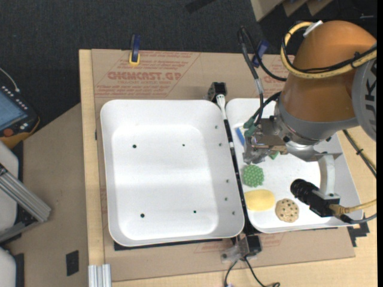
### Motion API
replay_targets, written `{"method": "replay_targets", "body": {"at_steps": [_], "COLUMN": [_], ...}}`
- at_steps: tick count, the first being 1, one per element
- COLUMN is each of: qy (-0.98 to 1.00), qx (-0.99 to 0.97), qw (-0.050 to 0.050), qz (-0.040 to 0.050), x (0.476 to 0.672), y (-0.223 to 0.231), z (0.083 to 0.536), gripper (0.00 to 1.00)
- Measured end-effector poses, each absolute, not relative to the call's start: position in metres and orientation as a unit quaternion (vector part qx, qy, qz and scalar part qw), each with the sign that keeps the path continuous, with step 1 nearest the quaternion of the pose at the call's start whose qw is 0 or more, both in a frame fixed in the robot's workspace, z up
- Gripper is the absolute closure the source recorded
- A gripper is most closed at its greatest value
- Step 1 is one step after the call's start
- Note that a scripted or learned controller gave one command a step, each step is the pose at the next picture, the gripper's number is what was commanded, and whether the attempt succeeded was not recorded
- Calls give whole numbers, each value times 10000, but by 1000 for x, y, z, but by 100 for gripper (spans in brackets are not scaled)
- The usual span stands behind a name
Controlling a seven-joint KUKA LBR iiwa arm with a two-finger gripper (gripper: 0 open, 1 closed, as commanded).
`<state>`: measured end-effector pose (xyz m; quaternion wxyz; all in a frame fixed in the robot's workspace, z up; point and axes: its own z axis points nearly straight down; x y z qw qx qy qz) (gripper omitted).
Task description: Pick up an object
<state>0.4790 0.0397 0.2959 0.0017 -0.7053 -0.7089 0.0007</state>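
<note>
My gripper (pixel 256 155) hangs low over the left side of the right bin (pixel 335 217), just above a green bumpy ball (pixel 253 175). Nothing shows between the gripper and the ball. In front of the ball lies a pale yellow lemon-like piece (pixel 260 200). To its right rests a round tan cookie with dark chips (pixel 287 210). A blue item (pixel 240 135) and a bit of something green (pixel 273 155) peek out beside the gripper, mostly hidden by the wrist.
The left bin (pixel 119 160) is bare white with several small dark dots. A black divider rail (pixel 230 148) runs between the bins. Brown cardboard (pixel 143 70) lies beneath both. The arm's orange body (pixel 326 64) covers the right bin's back half.
</note>
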Motion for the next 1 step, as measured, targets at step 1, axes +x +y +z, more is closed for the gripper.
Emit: {"method": "replay_targets", "body": {"at_steps": [1], "qy": [-7074], "qx": [-7068], "qw": [2], "qz": [-1], "x": [480], "y": [37], "z": [307], "gripper": [100]}}
